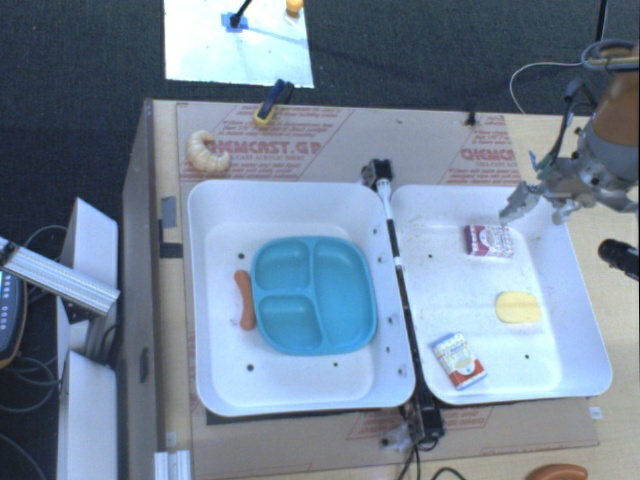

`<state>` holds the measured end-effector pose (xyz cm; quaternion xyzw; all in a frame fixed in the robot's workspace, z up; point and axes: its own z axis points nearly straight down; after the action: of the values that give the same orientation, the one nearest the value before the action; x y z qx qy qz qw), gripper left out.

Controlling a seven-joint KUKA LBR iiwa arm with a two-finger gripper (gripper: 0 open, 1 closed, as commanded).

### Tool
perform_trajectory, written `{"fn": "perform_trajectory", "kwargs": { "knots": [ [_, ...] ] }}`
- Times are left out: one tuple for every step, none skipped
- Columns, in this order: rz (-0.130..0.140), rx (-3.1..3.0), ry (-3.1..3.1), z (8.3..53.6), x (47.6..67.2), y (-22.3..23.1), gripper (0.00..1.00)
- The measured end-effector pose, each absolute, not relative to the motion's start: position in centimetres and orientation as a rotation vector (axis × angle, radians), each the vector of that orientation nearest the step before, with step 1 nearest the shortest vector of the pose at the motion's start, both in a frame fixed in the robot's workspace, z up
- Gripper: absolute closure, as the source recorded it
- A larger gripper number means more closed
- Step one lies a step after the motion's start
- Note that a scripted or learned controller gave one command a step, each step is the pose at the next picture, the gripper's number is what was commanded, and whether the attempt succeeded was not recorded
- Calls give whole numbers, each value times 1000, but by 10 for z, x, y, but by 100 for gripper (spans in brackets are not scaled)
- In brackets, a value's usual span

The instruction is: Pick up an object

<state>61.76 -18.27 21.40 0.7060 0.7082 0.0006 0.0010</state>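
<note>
Gripper (pixel 537 200) of mine hangs open and holds nothing above the right bin (pixel 580 298), beside the red-and-white packet (pixel 488 240), my likely target.

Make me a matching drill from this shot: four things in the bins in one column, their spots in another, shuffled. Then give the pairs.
Things:
1. blue divided plate
2. orange sausage
3. yellow sponge
4. red and white packet

Places:
A. right bin, far part, nearest the claw
B. left bin, beside the plate's left edge
C. middle of the left bin
D. right bin, between the packet and the small carton

Pairs: 1-C, 2-B, 3-D, 4-A
</note>
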Motion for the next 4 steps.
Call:
{"fn": "perform_trajectory", "kwargs": {
  "knots": [
    [2,2215,2226,100,651,-163,0],
    [5,2209,2226,112,652,-163,100],
    [4,2208,2226,112,652,-163,0],
    [8,2203,2226,123,654,-163,100]
  ]
}}
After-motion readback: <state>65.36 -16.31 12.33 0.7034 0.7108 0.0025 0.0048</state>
